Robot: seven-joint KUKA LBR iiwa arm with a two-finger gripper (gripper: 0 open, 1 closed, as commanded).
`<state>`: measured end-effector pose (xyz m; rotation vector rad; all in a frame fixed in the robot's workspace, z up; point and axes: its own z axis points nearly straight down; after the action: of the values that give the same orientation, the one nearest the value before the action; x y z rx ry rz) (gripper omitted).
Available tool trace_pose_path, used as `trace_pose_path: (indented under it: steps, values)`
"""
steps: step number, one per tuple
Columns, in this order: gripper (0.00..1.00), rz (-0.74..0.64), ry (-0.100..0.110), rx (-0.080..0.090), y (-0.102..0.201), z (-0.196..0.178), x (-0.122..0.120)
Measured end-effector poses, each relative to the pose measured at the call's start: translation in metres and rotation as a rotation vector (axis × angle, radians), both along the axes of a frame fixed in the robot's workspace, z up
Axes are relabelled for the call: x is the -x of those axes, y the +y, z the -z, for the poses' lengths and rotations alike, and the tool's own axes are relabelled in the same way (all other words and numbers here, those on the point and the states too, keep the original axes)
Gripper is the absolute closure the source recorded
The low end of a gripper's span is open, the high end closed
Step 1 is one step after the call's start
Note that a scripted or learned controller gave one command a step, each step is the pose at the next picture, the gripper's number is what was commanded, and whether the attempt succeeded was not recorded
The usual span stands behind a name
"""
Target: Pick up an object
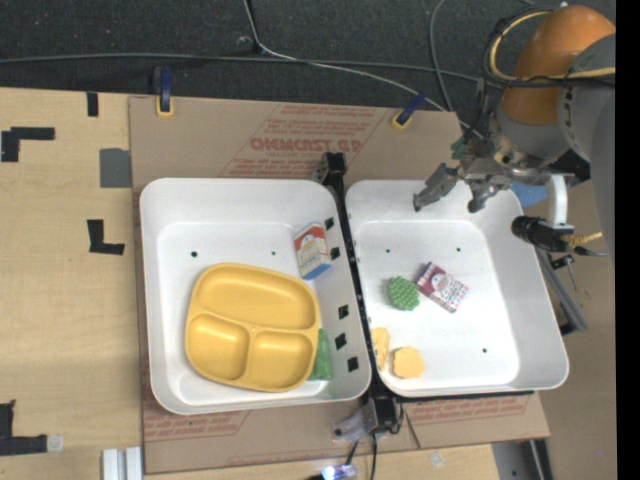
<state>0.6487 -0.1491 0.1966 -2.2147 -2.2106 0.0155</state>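
Candidates sit in the right bin point(520, 363): yellow pieces point(398, 358) at the near edge by the divider, then a green lump point(403, 293) touching-close to a red-white packet point(441, 287). Tool point(452, 194) hovers over the far rim, fingers spread, empty. Risks: clipping the rim on descent, or nudging both neighbours and gripping neither.

a grey arm point(598, 118) is seen with a fat glossy orange band point(555, 63) above the wrist. thin black cables are looped around it, and a dark metal two-finger gripper point(456, 192) is fitted below.
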Motion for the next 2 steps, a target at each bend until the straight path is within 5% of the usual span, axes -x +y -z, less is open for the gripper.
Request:
trace_pose_path:
  steps: [1,2]
  values:
    - [0.00,-0.003,-0.014,0.002,0.001,-0.010,-0.003]
    - [0.00,-0.003,-0.012,0.003,0.001,0.033,-0.001]
